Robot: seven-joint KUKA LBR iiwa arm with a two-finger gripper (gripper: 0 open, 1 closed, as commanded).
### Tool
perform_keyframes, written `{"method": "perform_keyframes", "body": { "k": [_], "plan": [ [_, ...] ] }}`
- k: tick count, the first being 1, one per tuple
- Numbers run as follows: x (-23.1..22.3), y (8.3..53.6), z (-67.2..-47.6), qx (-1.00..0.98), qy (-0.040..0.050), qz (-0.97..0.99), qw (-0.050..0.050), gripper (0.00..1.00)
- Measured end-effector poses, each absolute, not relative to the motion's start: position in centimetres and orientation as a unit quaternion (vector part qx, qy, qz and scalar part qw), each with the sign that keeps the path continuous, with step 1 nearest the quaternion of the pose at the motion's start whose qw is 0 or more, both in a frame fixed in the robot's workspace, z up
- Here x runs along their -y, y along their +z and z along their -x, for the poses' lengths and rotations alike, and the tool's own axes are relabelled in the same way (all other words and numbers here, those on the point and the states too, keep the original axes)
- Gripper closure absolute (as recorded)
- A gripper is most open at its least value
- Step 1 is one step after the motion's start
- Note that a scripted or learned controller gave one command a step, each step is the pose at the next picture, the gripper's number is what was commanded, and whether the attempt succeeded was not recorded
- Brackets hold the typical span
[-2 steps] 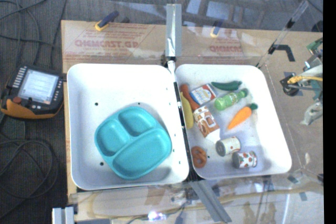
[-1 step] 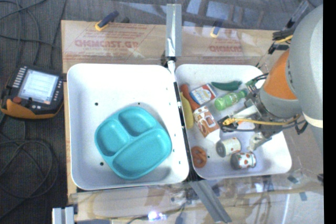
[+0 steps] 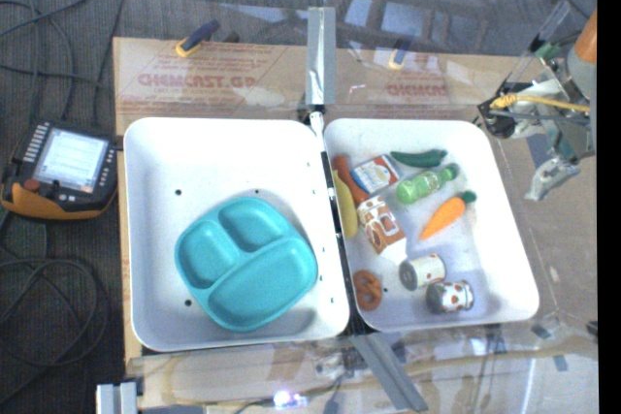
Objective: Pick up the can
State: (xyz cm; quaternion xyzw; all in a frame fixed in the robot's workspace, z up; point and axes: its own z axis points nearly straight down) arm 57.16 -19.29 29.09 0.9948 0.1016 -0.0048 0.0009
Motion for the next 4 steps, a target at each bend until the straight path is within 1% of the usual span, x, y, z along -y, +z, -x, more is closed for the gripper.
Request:
{"method": "perform_keyframes", "body": {
  "k": [2,3,4],
  "plan": [
    [19.3,29.1,-57.2,-0.101,-0.0048,-0.995,0.001,0.00],
    [13.7,11.2,-55.6,-0.167,-0.0056,-0.986,-0.003,0.00],
    [17.0,19.5,-55.9,-0.221,-0.0046,-0.975,-0.001,0.00]
  ]
}}
